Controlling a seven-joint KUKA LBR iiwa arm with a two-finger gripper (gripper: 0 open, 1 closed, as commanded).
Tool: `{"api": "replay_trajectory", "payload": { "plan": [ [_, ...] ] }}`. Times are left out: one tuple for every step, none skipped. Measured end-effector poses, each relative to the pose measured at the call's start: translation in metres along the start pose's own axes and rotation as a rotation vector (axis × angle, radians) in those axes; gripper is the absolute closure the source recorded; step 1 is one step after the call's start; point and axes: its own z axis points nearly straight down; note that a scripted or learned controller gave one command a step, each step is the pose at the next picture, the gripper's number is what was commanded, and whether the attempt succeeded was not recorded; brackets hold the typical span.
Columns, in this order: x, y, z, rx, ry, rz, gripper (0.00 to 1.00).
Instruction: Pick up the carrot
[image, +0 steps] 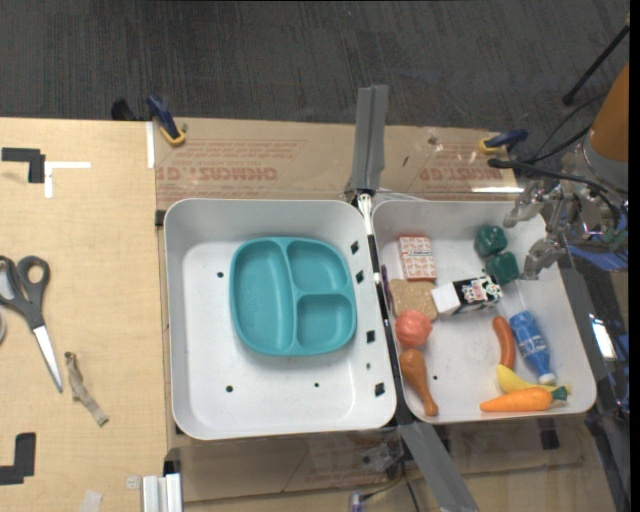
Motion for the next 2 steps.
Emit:
{"api": "replay_trajectory", "payload": {
  "plan": [
    [0.059, 0.022, 0.103, 0.000, 0.002, 0.259, 0.00],
    [0.131, 0.023, 0.103, -0.001, 0.003, 0.160, 0.00]
  ]
}}
